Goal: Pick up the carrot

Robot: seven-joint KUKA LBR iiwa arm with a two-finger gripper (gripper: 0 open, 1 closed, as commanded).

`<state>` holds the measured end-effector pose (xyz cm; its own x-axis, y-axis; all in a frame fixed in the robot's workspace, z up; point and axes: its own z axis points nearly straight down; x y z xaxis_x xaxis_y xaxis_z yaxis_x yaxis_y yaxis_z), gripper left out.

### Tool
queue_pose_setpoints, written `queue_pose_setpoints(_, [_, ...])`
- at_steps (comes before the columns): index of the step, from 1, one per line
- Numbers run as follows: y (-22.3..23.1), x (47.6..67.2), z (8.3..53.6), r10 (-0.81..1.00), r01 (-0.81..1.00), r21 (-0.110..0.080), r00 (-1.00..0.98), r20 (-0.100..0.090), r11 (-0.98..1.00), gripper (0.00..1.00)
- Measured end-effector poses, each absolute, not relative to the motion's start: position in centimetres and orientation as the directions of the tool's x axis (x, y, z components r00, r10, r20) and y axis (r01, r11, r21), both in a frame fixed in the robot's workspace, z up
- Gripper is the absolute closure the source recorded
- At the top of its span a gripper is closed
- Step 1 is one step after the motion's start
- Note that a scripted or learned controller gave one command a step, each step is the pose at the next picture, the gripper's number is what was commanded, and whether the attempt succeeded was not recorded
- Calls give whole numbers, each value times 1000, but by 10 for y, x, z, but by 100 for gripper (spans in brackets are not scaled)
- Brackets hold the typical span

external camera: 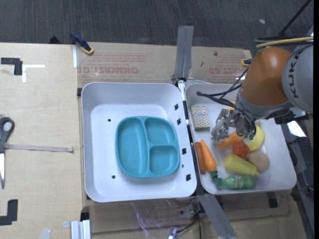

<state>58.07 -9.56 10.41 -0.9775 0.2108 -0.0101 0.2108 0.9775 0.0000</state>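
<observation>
The carrot (205,156) is orange with a small green end pointing toward the front. It lies in the right bin (279,183), close along that bin's left wall. My gripper (228,127) hangs over the middle of the same bin, up and to the right of the carrot and apart from it. Directly under the gripper's tip lies a smaller orange piece (230,141), partly hidden by it. The carrot itself is in full sight, with nothing on top of it.
Around the gripper lie a red tomato (240,149), a yellow banana (257,137), a yellow vegetable (240,164), a pale egg-like ball (258,159), a green bottle (234,182) and a small patterned box (200,117). The left bin (94,183) holds a blue divided plate (148,147).
</observation>
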Motion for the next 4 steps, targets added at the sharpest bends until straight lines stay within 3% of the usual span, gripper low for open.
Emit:
queue_pose_setpoints(2, [-96, 586, 126, 206, 206, 0, -978, -25, 978, 100])
queue_pose_setpoints(3, [-95, 585, 126, 206, 206, 0, -978, -25, 978, 0])
queue_pose_setpoints(4, [-106, 547, 93, 305, 305, 1, -952, -4, 952, 0])
